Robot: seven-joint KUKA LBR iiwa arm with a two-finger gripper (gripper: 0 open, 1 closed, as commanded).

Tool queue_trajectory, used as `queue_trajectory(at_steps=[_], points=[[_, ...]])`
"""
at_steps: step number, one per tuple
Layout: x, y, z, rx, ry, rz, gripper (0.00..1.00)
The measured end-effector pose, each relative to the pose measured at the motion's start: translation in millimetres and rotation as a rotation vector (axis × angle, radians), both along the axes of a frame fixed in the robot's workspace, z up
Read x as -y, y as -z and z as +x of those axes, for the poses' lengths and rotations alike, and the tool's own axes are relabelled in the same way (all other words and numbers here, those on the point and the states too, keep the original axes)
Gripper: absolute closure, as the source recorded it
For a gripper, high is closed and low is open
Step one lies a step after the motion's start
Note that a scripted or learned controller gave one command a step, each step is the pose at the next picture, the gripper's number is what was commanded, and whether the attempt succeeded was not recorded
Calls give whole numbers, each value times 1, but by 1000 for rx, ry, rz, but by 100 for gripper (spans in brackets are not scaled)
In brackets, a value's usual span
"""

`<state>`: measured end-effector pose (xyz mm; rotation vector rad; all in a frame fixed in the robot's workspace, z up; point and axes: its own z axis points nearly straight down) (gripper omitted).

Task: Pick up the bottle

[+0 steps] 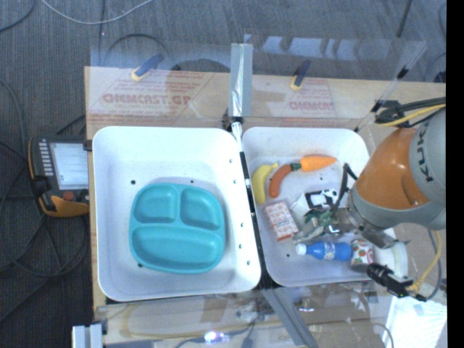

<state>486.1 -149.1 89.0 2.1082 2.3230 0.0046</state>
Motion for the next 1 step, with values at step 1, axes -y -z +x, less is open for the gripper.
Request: queue_trajectory(at_steps=[1], points=[[-5, 1, 23, -1, 194, 0, 0]])
